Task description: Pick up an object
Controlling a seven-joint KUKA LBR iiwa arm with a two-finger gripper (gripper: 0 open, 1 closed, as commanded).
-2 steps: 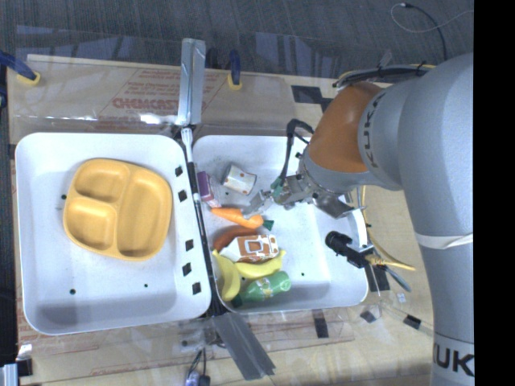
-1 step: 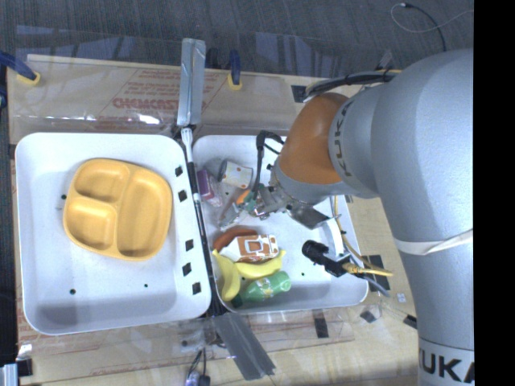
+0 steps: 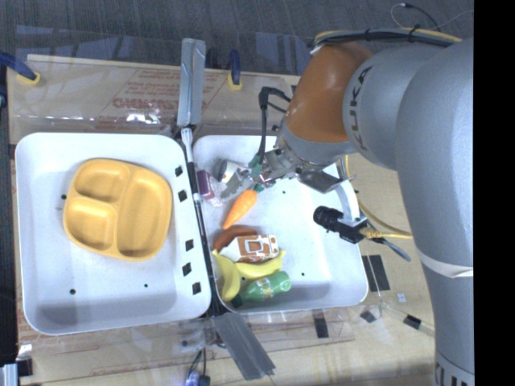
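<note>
the gripper (image 3: pixel 241 179) is lowered into the right bin (image 3: pixel 338 288), just above the carrot (image 3: pixel 239 208); whether its jaws are released or clenched cannot be told from this view

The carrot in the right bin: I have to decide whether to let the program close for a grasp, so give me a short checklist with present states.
1. Gripper sits over the right bin: ok.
2. Gripper lined up on the carrot: ok, roughly; it is at the carrot's upper end.
3. Finger state: cannot tell.
4. Carrot free of neighbours: not ok; its lower tip lies close to the pile with the banana and green bottle.
5. Carrot already between the fingers: cannot tell.
6. Yellow tray in the left bin is out of the way: ok.
</note>
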